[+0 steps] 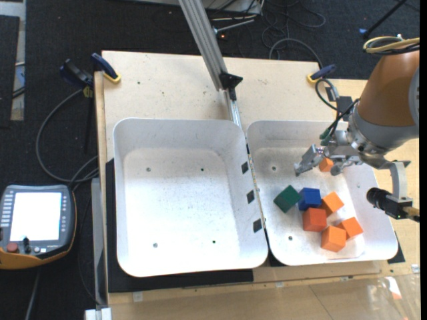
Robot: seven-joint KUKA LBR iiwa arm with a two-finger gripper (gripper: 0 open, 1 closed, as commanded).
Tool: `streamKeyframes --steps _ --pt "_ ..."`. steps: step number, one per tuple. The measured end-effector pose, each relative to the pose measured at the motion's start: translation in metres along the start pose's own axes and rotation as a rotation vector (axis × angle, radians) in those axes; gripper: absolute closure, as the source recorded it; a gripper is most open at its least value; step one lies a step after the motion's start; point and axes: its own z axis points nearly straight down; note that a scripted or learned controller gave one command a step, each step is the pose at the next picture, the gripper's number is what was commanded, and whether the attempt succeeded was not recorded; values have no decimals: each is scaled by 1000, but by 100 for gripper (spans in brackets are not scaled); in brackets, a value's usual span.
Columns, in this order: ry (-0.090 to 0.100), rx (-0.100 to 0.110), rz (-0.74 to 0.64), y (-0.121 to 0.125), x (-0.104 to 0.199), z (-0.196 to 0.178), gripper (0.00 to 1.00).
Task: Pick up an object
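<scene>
your gripper (321, 163) hangs over the right bin (267, 145), its fingers spread wide around a small orange block (325, 165) near the back wall. the other blocks (313, 209) are bunched toward the front right corner.

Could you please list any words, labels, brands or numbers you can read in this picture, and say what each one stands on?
No text can be read anywhere.
Handheld control pendant: its screen glows blank white, and any button markings are too small to make out.
Coloured blocks and both white bins: no lettering can be made out.
</scene>
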Motion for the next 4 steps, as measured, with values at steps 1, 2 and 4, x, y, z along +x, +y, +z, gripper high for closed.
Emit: streamKeyframes --steps 1,2,4 --pt "-1 2 -5 76 -2 115 0" --pt "-1 -3 -4 104 8 119 0" --pt "-2 0 -3 103 7 119 0"
